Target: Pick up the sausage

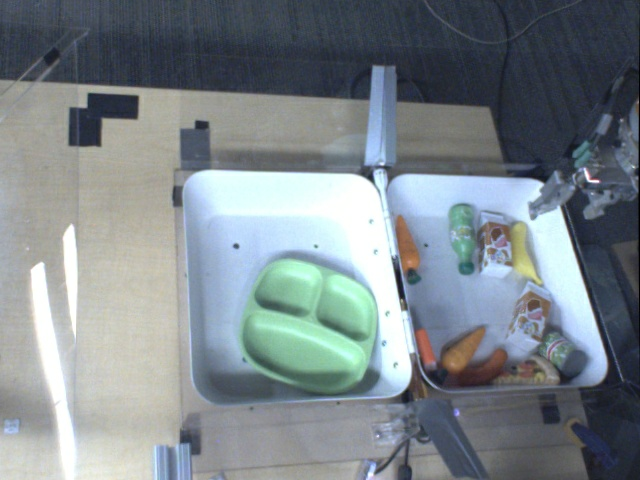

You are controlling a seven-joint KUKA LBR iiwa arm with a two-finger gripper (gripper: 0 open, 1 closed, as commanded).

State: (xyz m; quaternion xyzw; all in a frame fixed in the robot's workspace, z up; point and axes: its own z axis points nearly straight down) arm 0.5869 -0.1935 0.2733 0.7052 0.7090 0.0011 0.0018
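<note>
Sausage (487, 368) lies at the lower edge of the right bin (590, 298), a dark reddish-brown link pressed in among clutter: an orange carrot (463, 349) sits just above and left of it, apparently touching, and a flat printed packet (527, 373) lies against its right end, with a small can (558, 350) and a carton (530, 313) nearby. The gripper (585, 183) hangs at the upper right of the frame, over the far right rim of that bin and well apart from the target; it is small and partly blurred there, so I cannot tell how it is set. The step in hand looks like the approach, with nothing yet picked. To do it well, the arm should travel down the frame toward the lower edge of the bin, line up across the sausage's short width rather than along its length, and descend on the middle of the link, where the carrot and packet crowd it least. The bin wall close below leaves little room, so a steep, near-vertical descent seems safer. The green divided tray (310, 325) in the left bin (215, 268) plays no part.
</note>
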